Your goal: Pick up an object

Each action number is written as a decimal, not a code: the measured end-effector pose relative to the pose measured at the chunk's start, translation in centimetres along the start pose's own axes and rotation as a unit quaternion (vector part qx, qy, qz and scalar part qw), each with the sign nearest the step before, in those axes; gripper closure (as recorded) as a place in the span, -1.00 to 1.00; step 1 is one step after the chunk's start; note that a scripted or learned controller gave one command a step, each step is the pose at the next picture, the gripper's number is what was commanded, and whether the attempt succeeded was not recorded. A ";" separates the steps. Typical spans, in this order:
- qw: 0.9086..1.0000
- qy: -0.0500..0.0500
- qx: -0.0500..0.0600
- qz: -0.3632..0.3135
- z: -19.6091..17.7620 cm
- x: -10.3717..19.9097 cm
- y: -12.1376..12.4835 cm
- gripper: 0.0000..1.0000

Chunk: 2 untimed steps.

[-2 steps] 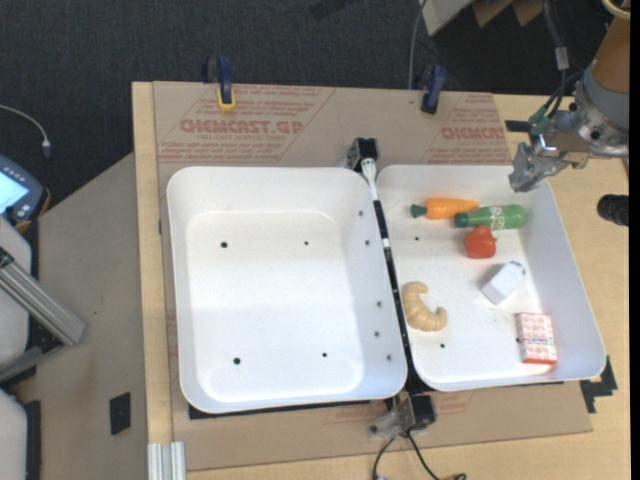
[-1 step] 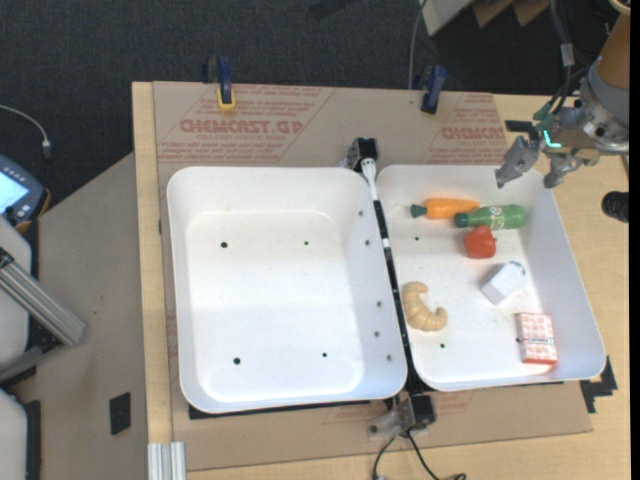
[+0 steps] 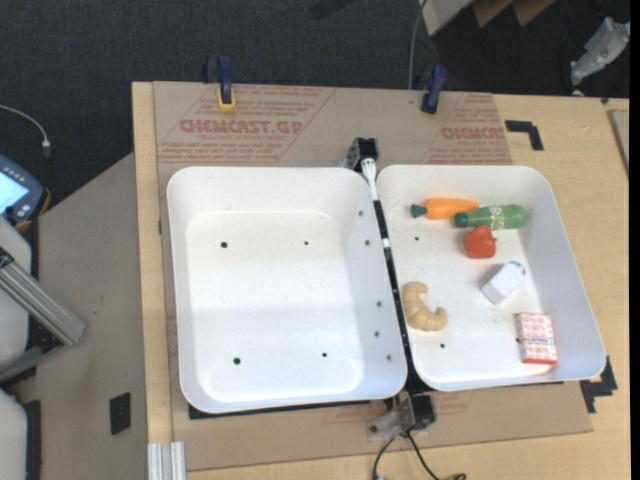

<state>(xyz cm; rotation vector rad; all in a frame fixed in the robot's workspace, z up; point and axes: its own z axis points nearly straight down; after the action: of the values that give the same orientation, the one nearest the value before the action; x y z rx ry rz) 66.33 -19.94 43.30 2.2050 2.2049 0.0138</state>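
Arm's appearance — indiscernible.

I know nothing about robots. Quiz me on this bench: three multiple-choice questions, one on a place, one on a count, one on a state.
1. Which shallow white bin holds the objects?
A. left
B. right
C. both

2. How many objects lie there?
A. three
B. four
C. six

3. How is the green plastic bottle posed?
A. lying on its side
B. upright
C. leaning on the rim

Answers:
1 B, all sit in the right bin.
2 C, orange toy carrot, green bottle, red block, white block, tan croissant, pink-and-white carton.
3 A, it lies flat beside the carrot.
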 end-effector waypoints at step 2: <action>1.000 0.008 0.019 -0.003 17.1 6.9 -0.2 1.00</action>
<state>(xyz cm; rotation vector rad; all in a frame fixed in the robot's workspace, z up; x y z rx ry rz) 66.51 -13.21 26.11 2.2258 2.2377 -0.0108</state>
